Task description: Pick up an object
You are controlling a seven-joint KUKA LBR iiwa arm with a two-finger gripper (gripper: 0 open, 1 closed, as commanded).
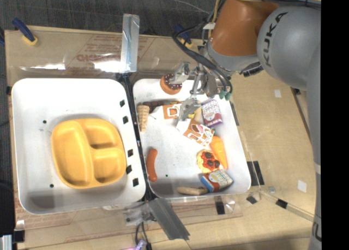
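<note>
A pale wooden bench (pixel 272 134) lies under me, with dark ribbed flooring beyond its far edge, and two shallow white plastic bins sit on it side by side. The left bin (pixel 27 134) carries one yellow plastic divided tray (pixel 87 152) and nothing else that I can make out. The right bin (pixel 169 156) holds all the small toy food.

My metal two-finger gripper (pixel 192 104) hangs over the far part of the right bin, its tip close to a small white card with an orange square printed on it (pixel 172 111) and a white packet with a purple label (pixel 211 112). Whether I am spread or pinched I cannot tell; the wrist hardware and cables hide the tips from this angle, and I see nothing clearly lifted. So I judge the task barely begun: I am placed over the pile, but the grasp and the lift are both left to do.

Counting what is on offer in the right bin: one brown-iced toy doughnut (pixel 170 84) at the far wall, one tan waffle cone (pixel 143 117) by the left wall, one red-orange toy sausage (pixel 152 165), one tan bread-like piece (pixel 191 190) at the near wall, one small printed can lying on its side (pixel 217 179), one orange carrot-like piece (pixel 219 152), one yellow piece with red spots (pixel 208 159), and one orange-and-white patterned card (pixel 198 132). With the card and packet, that makes ten candidates, any of which would do.
</note>
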